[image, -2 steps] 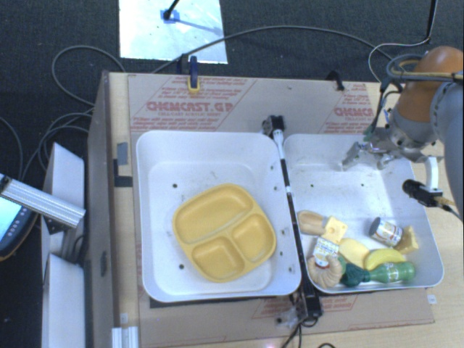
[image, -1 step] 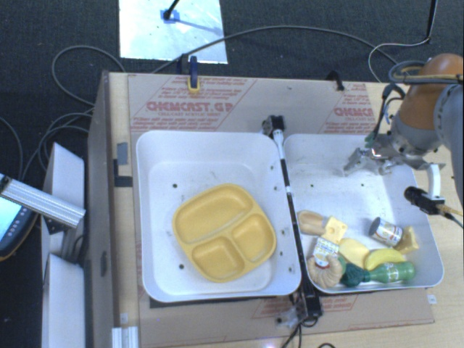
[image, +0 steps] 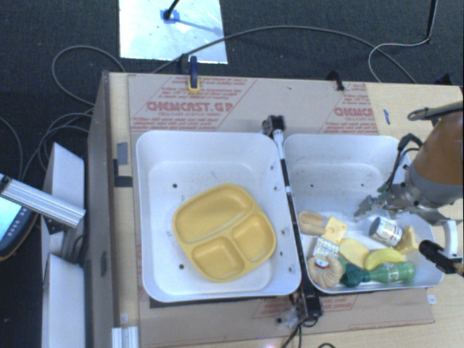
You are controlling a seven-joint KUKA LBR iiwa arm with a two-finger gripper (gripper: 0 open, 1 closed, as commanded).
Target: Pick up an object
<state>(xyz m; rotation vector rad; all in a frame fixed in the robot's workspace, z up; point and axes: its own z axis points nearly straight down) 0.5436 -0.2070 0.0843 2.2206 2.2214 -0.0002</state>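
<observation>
Hovering over the right bin [image: 341,154], the gripper [image: 377,207] sits just above a small can [image: 386,230]; can't tell its opening or any hold. Can lies beside a banana [image: 384,256] and green bottle [image: 380,272]. Left bin [image: 156,165] holds 1 yellow tray [image: 223,230].

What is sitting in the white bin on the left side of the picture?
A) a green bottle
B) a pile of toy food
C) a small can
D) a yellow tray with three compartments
D: the left bin holds a yellow divided tray, lying flat near its middle.
</observation>
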